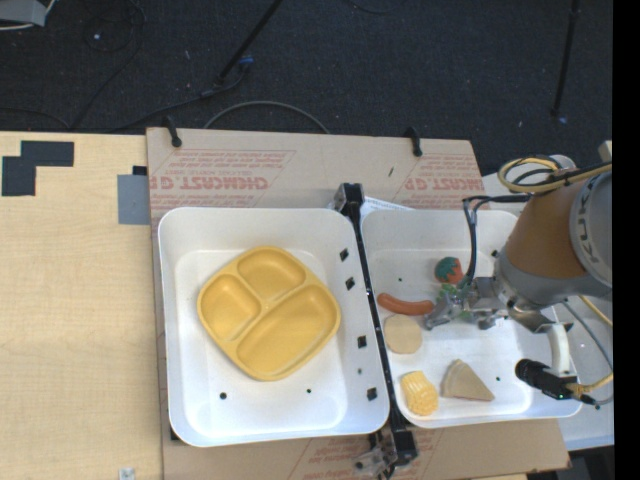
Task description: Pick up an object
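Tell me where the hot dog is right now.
The hot dog lies in the right bin, near its left wall, just above the round cracker and left of the gripper.

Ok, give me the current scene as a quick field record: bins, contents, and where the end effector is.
left bin: yellow divided plate
right bin: toy hot dog, round tan piece, yellow corn piece, tan wedge, green-and-red item
end effector: low in the right bin, beside the hot dog's right end
grasp: cannot tell
arm: enters from the right
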Motion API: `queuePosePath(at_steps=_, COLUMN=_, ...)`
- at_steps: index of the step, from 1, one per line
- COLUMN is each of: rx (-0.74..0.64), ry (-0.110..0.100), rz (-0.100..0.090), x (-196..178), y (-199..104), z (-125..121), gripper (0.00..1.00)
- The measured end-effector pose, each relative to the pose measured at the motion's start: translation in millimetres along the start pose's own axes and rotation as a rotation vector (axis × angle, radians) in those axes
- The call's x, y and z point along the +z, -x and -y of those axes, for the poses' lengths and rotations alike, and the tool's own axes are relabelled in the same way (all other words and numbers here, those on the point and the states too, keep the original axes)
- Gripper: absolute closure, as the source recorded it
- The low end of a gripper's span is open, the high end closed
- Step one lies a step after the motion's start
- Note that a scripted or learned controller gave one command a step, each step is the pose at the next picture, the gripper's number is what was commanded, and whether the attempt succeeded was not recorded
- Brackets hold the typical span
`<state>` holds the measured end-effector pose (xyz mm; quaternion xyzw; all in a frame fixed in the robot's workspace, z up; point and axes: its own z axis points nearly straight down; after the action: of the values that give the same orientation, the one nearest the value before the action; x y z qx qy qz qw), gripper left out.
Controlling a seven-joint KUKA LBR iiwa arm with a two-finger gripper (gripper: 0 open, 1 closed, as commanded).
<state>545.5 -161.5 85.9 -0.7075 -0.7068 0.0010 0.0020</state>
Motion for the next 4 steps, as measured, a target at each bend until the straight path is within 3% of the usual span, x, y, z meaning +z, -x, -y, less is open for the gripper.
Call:
queuePosePath(at_steps=1, rx=0.002, ry=0.002, rz=0.000, x=-12, y=1, z=-1, gripper=1.00)
queuePosePath(at_steps=4, rx=-0.003, ry=0.006, rz=0.002, x=-145, y=-7, z=3, gripper=1.00)
